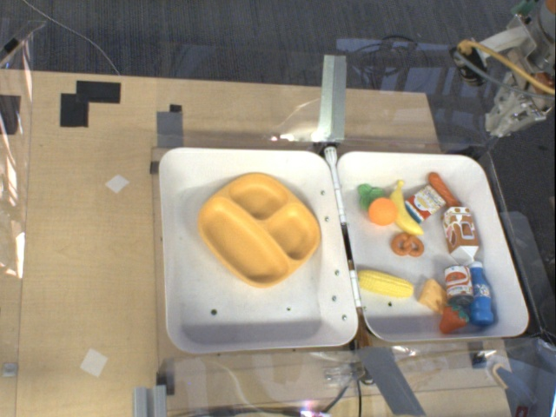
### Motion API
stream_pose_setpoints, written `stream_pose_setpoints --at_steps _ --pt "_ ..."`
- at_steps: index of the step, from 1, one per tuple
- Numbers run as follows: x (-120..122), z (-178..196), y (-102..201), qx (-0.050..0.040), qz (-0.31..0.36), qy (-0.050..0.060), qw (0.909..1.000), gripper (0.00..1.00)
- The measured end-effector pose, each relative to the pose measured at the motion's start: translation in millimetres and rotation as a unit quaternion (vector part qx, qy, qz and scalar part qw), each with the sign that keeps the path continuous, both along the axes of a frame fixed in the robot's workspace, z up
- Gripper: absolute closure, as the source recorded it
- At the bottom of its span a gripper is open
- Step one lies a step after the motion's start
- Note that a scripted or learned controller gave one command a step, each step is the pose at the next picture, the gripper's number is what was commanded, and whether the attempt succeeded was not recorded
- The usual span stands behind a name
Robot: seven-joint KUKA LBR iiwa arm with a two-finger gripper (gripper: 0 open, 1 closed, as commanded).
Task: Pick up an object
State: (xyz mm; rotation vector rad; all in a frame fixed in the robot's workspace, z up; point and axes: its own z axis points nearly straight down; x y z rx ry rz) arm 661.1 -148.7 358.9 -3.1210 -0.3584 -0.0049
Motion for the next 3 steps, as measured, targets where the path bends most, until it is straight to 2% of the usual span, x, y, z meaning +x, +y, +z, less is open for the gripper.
stream_pose_setpoints --at_steps 1,2,3 --pt "-1 -20 -14 0.0 -0.011 0.001 0.9999 1.0" --pt "2 -25 3 0.0008 -0.01 0.0 1.0 1.0" --pt "0 -35 4 0.0004 -0.009 0.0 1.0 1.0"
